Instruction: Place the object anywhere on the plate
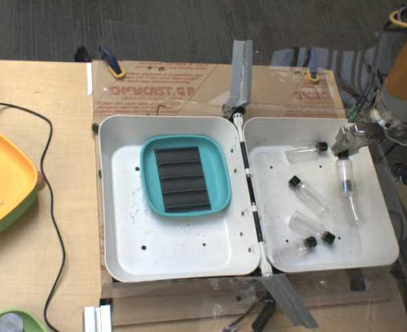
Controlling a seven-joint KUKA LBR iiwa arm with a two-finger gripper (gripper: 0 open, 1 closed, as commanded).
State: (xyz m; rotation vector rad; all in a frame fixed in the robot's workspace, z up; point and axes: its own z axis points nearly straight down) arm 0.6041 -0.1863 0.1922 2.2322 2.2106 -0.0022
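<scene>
Here's the bench from above: two shallow white bins sit side by side, glossy plastic with rounded corners, on a sheet of brown printed cardboard. In the left bin lies the plate, a teal rounded square with a raised rim, and on its middle sits a dark ribbed rectangular insert, matte, with grooves running across it. Over in the right bin it's a scatter of small clear vials with black caps: one lies near the top by the bin's far wall, one slants through the middle, another sits near the front edge, each see-through enough to nearly vanish against the white. The grey arm comes in from the right, its orange band catching the light, and the gripper hangs over the upper right part of that bin. Right below it a clear vial stands roughly upright, black cap at the top touching the gripper's tip, though whether it is truly pinched I cannot tell at this size. Off to the left, yellow dishes rest on the pale wooden table, a black cable looping past them.
</scene>
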